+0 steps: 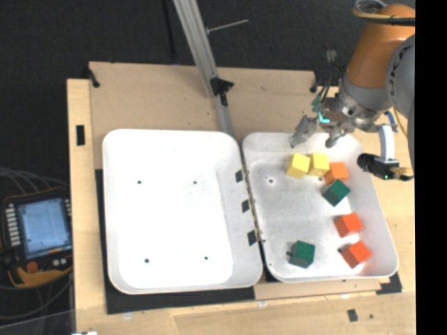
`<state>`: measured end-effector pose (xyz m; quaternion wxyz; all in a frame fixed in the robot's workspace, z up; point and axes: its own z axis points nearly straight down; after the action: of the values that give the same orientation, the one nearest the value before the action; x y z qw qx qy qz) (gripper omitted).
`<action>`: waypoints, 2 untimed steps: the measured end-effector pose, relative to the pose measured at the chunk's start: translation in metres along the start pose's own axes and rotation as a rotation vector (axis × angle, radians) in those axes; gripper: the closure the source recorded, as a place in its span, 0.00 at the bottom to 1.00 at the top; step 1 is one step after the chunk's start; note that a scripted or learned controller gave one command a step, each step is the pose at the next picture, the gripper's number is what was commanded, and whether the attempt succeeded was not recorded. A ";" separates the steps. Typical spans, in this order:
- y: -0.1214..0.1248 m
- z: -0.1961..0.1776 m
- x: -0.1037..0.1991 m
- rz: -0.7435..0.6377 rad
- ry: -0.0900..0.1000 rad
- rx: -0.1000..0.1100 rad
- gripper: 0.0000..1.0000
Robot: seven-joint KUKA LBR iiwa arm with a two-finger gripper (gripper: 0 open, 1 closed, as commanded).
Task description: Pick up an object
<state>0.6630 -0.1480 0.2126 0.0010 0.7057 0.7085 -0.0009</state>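
The bench point(160, 96) carries two white bins, and I place everything from the right bin point(279, 208). The left bin point(171, 208) lies flush against its left edge. The grey arm point(374, 54) with its orange band comes in over the right bin's far right corner. Its gripper point(318, 135) hangs just above the far rim, fingers point(302, 132) spread apart with nothing between them. Inside the right bin, two yellow cubes point(299, 165) sit touching near the far wall, just below the gripper. An orange cube point(337, 171) and a green cube point(336, 192) follow towards the right wall. Two more orange cubes point(348, 224) lie near the right front corner, another green cube point(302, 253) near the front wall
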 end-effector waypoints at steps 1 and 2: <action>-0.002 0.043 0.004 -0.002 0.001 0.003 0.00; 0.000 0.084 0.002 -0.002 0.000 0.003 0.00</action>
<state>0.6632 -0.1461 0.1284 -0.0001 0.7052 0.7090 -0.0018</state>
